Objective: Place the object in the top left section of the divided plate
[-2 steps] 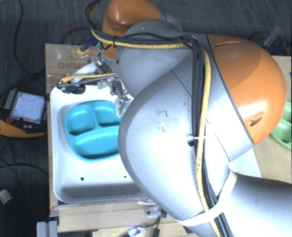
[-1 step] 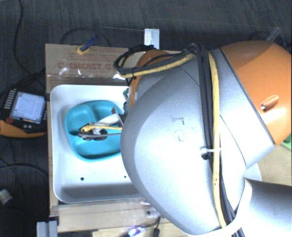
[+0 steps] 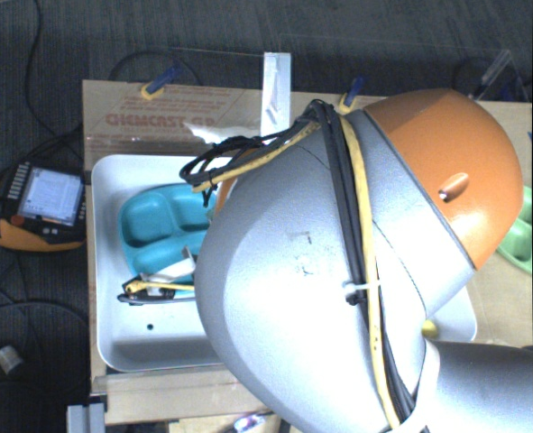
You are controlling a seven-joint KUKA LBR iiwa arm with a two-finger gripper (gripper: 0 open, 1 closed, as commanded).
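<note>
Arm: grey, orange-banded, spread across the left bin, presumably reaching down toward the plate; hand hidden beneath it, so its state and any load cannot be told; divided plate: blue, seen at 9 o'clock from the arm, lying flat in the bin to receive the object; a yellow-and-black item lies at the plate's 6 o'clock edge, possibly the object.

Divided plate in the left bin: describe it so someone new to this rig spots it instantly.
Start at the big grey arm covering the middle of the camera view, then look left to the white bin it overhangs. The divided plate lies in that bin, partly under the arm: glossy turquoise with moulded hollows, the one blue thing against the white walls.
</note>
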